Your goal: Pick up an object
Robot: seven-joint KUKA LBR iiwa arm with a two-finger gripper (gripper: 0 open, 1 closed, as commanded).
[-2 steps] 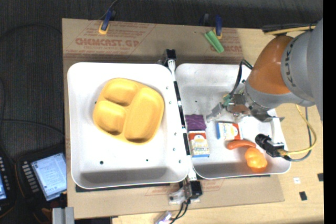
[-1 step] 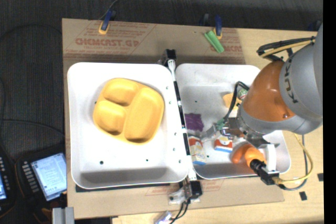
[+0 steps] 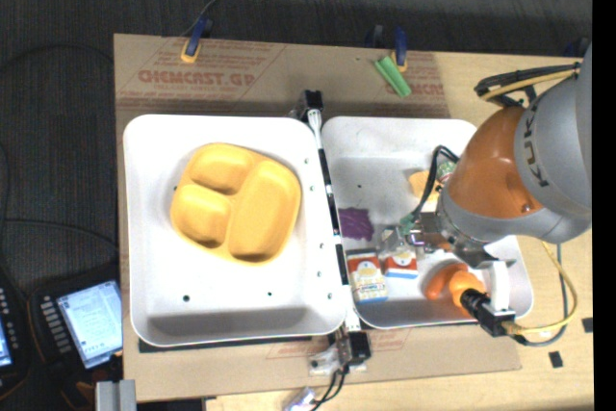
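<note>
Two white bins lie under me: the left bin (image 3: 144, 207) carries a big yellow tray (image 3: 236, 200), and the right bin (image 3: 385, 135) holds the small things. My gripper (image 3: 409, 236) hangs low at the middle right of the frame, over a little carton (image 3: 369, 281), a red-and-white box (image 3: 399, 265) and a purple lump (image 3: 355, 222); whether it is open or clenched, I cannot tell. An orange ball (image 3: 445, 282) sits near the bin's lower right. I judge the carton light, stiff and boxy, best pinched across its flat sides.

Green marker (image 3: 393, 76) — cardboard (image 3: 212, 72)
</note>
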